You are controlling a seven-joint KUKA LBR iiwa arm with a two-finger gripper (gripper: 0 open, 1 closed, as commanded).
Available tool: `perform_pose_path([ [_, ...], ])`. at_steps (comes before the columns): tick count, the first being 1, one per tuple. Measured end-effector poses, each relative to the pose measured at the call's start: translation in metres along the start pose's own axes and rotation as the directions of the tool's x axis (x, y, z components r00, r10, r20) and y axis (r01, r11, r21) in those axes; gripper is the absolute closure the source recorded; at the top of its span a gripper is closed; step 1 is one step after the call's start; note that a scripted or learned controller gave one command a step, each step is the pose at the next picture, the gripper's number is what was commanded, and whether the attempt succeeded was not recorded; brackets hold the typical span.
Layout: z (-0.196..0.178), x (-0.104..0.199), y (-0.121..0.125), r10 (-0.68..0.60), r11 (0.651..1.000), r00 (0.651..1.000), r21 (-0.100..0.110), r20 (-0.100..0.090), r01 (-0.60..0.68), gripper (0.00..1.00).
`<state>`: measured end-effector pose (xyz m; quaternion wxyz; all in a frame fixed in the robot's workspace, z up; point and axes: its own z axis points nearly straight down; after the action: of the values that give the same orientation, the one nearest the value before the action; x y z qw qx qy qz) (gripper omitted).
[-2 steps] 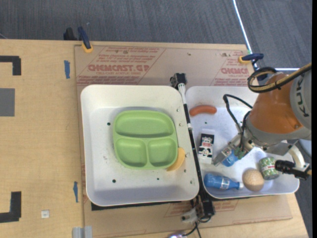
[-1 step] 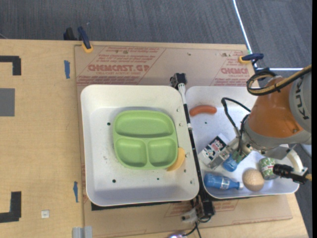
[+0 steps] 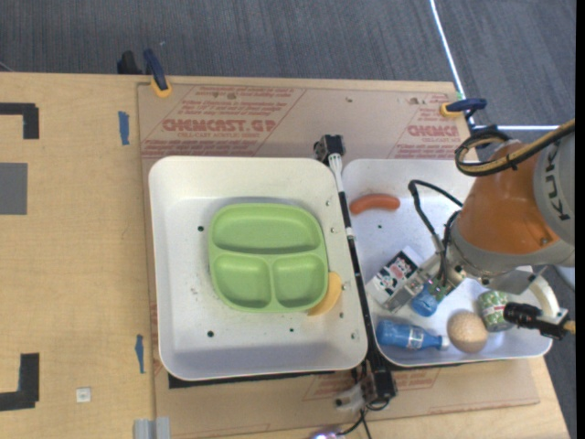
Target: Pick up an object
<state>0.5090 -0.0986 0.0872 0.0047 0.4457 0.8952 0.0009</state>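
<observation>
Arm point(image 3: 512, 213): reaches in from the right, orange band over the right bin point(image 3: 384, 176), wrist bent down and to the left toward the bin floor.
Gripper point(image 3: 422, 286): low in the right bin, tip pointing left and down, in among the clutter near the bin's middle.
Jaws: cannot tell whether wide or narrow; hidden among wrist hardware and the things beneath.
Small black-and-white box point(image 3: 395, 273): in the right bin, just left of the gripper tip, touching or nearly touching it; not seen between the jaws.
Blue bottle point(image 3: 409, 337): lying on its side near the front wall of the right bin, below the gripper, apart from it.
Small blue piece point(image 3: 424, 304): just under the gripper tip; contact unclear.
Tan egg-shaped ball point(image 3: 468, 330): right of the blue bottle, near the front wall of the right bin.
Green-and-white patterned thing point(image 3: 494, 307): just right of the ball, beneath the arm.
Orange sausage point(image 3: 375, 203): near the back of the right bin, well apart from the gripper.
Left bin point(image 3: 174, 245): just beside the right bin, holds a green divided tray point(image 3: 268, 254).
Banana point(image 3: 327, 294): at the tray's right front corner, close to the wall shared with the right bin.
</observation>
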Motion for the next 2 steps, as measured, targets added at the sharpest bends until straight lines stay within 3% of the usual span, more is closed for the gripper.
perform_pose_path([
  [1,0.0,0.012,-0.023,0.498,0.867,0.867,0.002,-0.003,-0.498,0.0],
  [2,-0.011,0.01,-0.023,0.5,0.866,0.866,-0.003,0.002,-0.5,1.0],
])
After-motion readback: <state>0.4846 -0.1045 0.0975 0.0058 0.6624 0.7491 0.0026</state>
